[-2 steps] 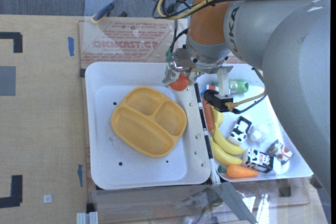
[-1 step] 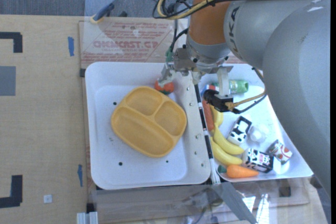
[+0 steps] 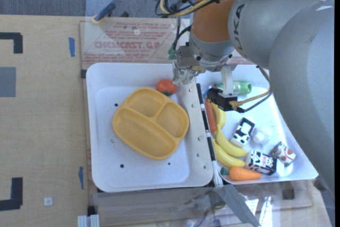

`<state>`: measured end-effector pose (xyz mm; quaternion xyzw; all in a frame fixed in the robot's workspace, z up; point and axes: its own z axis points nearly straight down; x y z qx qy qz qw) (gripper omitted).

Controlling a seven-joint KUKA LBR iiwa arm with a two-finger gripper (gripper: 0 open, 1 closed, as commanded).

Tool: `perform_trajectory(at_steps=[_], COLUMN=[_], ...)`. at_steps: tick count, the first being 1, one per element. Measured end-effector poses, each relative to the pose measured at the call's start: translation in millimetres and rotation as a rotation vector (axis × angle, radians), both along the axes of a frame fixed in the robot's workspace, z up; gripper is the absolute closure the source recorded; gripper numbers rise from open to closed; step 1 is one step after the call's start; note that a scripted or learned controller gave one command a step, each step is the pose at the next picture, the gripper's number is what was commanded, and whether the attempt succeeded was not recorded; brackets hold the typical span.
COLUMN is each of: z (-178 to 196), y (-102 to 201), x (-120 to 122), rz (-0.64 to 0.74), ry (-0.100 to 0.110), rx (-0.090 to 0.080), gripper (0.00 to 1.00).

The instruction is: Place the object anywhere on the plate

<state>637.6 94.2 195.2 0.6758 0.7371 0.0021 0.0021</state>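
My gripper point(image 3: 183, 76) hangs over the left white plastic bin point(image 3: 101, 130), just right of the small orange-red tomato point(image 3: 166, 86). That tomato touches the far edge of the yellow divided plate point(image 3: 151, 123). Yellow bananas point(image 3: 227, 147) lie in the right white bin point(image 3: 297, 159).

Tomato point(image 3: 166, 86) beside yellow plate point(image 3: 150, 123)

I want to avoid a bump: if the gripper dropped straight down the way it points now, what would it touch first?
Probably the small orange-red toy beside the yellow plate, or the bin's floor next to it. The gripper hangs about over that spot, but depth is unclear from this slanted view.
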Motion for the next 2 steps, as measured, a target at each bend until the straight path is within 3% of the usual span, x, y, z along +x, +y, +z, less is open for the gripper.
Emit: perform_trajectory(at_steps=[1,2], z=[5.0,20.3], y=[-15.2,-9.4], x=[-27.2,-60.9], rz=[-0.011,0.004], ry=[0.008,0.009], rx=[0.000,0.000], gripper=[1.00,1.00])
